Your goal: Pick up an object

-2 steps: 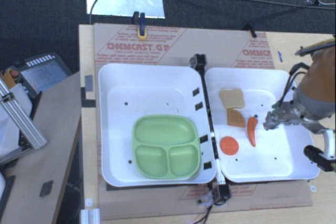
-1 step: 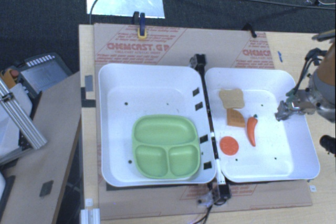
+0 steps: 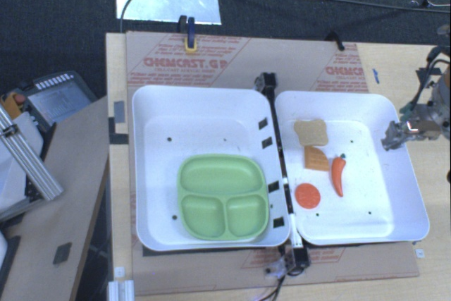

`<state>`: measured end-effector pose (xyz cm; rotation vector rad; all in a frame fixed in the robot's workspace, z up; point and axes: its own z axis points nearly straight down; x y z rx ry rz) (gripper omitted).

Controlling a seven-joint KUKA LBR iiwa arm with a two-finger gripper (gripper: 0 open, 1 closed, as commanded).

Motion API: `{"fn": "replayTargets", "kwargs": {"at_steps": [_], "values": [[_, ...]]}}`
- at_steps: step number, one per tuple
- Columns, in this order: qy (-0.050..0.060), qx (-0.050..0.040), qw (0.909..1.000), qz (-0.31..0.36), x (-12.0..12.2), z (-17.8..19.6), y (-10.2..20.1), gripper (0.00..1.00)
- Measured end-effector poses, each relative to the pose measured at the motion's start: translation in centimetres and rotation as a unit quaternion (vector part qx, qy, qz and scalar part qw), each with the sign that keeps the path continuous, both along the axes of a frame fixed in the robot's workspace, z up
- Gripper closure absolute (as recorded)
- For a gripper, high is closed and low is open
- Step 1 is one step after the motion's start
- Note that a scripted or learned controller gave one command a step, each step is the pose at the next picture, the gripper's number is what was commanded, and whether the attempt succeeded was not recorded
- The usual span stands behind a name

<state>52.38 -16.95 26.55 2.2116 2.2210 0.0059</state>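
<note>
On your left, the green tray (image 3: 223, 197) fills the left bin (image 3: 151, 116); the right bin (image 3: 380, 218) holds bread (image 3: 311, 131), a cheese wedge (image 3: 316, 159), a tomato slice (image 3: 307, 195) and a carrot (image 3: 338, 174), all unlifted. At the right rim, your tool (image 3: 397, 133) carries nothing; I cannot tell its opening, so the pick remains.

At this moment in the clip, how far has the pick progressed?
Nothing looks picked yet. The bread slice, the orange wedge, the toy carrot and the red disc all lie on the floor of the right bin. The claw sits at that bin's right rim, clear of them. Still left: reach in, grasp one, lift it.
</note>
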Motion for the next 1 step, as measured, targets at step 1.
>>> {"fn": "replayTargets", "kwargs": {"at_steps": [1], "values": [[0.002,0.0016,1.0000,0.003,2.37,-1.09,5.25,1.00]]}}
